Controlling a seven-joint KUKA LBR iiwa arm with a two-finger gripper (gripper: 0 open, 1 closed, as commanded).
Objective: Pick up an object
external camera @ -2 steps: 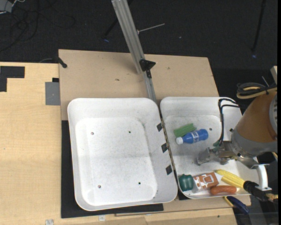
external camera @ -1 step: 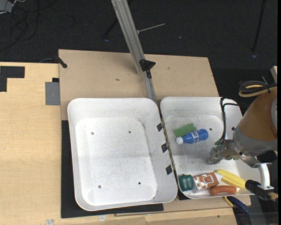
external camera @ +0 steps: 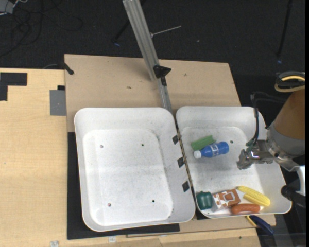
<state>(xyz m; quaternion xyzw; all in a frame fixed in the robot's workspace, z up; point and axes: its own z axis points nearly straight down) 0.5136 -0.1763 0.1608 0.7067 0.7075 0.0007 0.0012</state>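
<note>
Looking down on the counter [external camera: 206,81] from the one camera view, you've got the arm [external camera: 291,122] reaching in from the right, orange band above the wrist, with the tool [external camera: 245,158] low over the right bin [external camera: 232,115], close to that bin's right wall. You can't tell from this angle whether the tool is open or closed; it's a small grey blur, and nothing is visibly gripped in it.

Positions relative to the tool:
- blue bottle [external camera: 212,150], white cap end pointing away from the tool: just to its left, lying on its side, apart from it.
- green block [external camera: 203,141]: further left, touching or just behind the bottle.
- yellow corn-shaped piece [external camera: 254,195]: below the tool, toward the bin's near edge, well apart.
- red sausage-shaped piece [external camera: 244,208]: just beneath the yellow one, against the near rim.
- orange-and-white packet [external camera: 225,198]: below-left of the tool, beside those two.
- dark green item [external camera: 204,200]: at the near-left corner of the right bin.

Left bin [external camera: 126,169] sits far left of the tool, touching the right bin along the shared edge.
</note>
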